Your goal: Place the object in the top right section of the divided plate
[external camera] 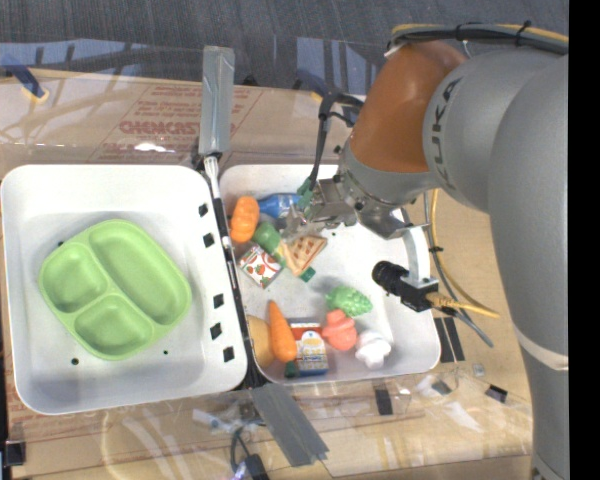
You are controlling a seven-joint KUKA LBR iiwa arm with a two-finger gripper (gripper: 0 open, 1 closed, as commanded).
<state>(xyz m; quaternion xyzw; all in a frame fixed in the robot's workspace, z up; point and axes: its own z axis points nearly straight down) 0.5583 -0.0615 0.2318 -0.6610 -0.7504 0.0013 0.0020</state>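
two shallow white bins sit side by side on the bench, the left bin [30,348] carrying a green divided plate [115,288] with three sections, the right bin [415,353] crowded with toy food. the grey arm [480,138] with its orange band reaches in from the right, its gripper [315,213] low over the upper part of the right bin; whether it is released or clenched cannot be told. just beneath it lies a waffle piece [302,253], beside a blue item [277,206] and an orange toy [244,218]. a small strawberry-print carton [260,266] rests near the divider. toward the front edge lie a green leafy piece [348,301], a carrot [281,332], a pink piece [340,331], a white piece [373,348] and a small box [310,348].
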